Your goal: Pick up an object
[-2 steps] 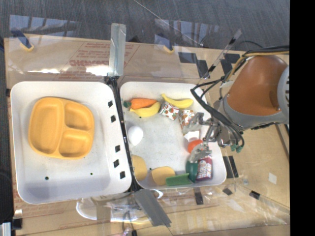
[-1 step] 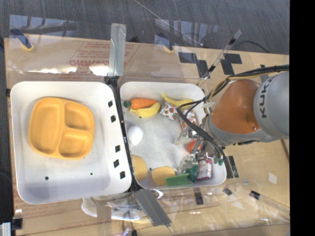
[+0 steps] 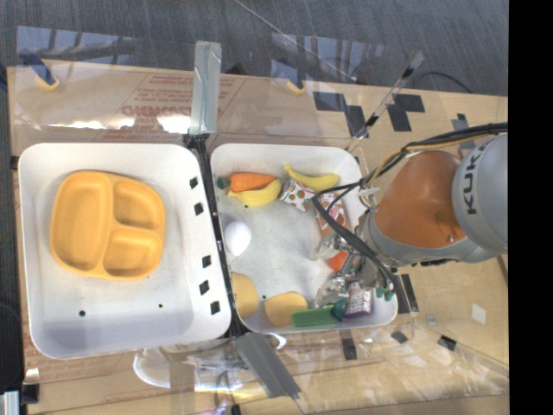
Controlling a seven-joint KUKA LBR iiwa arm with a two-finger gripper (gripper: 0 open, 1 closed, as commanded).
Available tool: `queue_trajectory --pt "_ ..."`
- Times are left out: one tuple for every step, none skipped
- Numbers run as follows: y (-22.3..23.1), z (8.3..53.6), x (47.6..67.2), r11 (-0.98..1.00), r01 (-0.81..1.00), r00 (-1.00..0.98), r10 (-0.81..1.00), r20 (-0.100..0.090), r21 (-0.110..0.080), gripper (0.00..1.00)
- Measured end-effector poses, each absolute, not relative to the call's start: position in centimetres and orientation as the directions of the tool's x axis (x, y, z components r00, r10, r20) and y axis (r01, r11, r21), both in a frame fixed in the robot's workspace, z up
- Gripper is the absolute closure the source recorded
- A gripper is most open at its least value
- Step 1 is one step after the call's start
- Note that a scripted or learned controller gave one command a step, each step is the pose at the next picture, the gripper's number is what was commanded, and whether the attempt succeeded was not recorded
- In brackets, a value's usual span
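My gripper (image 3: 342, 275) is low in the right bin (image 3: 275, 158), near its right wall, with black cables trailing across it. An orange piece (image 3: 339, 260) lies right against it; whether it is gripped is hidden. Just below the gripper sit a green block (image 3: 315, 316) and a purple box (image 3: 359, 303). Farther off in the same bin are an orange carrot (image 3: 251, 181), a yellow banana (image 3: 313, 180), a white egg-shaped ball (image 3: 235, 236) and a pale yellow round piece (image 3: 285, 305).
The left bin (image 3: 52, 318) holds a yellow divided plate (image 3: 107, 224). The arm's orange band (image 3: 419, 201) overhangs the right bin's right wall. A patterned packet (image 3: 298, 194) lies beside the banana. Taped plastic sheeting covers the bench around both bins.
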State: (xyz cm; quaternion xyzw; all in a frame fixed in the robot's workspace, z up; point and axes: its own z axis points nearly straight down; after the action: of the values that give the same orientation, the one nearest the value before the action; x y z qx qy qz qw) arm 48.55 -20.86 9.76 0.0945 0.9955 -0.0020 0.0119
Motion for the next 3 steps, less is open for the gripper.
queue_trajectory --pt "-20.9 9.4 49.5 0.999 0.036 -0.999 0.036 -0.008 -0.002 0.0" --pt "-20.8 10.6 49.8 1.0 0.029 -0.999 0.029 -0.013 -0.004 1.0" --pt "-15.6 9.2 51.0 1.0 0.031 -1.0 0.031 0.001 0.002 1.0"
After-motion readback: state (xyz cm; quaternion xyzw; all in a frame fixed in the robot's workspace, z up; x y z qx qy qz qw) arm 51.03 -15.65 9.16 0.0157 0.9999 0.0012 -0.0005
